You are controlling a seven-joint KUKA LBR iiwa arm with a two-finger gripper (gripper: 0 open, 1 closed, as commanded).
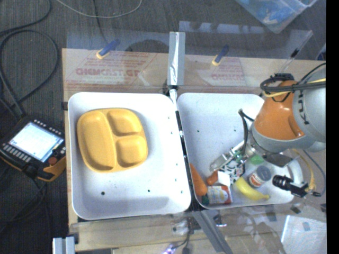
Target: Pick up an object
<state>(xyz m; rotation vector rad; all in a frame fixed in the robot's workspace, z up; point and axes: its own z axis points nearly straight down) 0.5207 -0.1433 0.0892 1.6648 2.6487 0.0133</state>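
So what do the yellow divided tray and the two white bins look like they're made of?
Yellow divided tray: probably moulded plastic, matte, with rounded compartment edges and even colour. Left white bin and right white bin: likely smooth plastic or coated metal, showing a soft sheen; the picture doesn't settle which.

A dark grey carpeted floor (pixel 32 15) surrounds the pale wooden worktop (pixel 119 70), and thin cables (pixel 95 7) loop across it at the upper left. A handheld control pendant with a lit screen and orange trim (pixel 34 147) lies on the floor left of the worktop. A clear plastic storage box (pixel 275 1) sits at the upper right.
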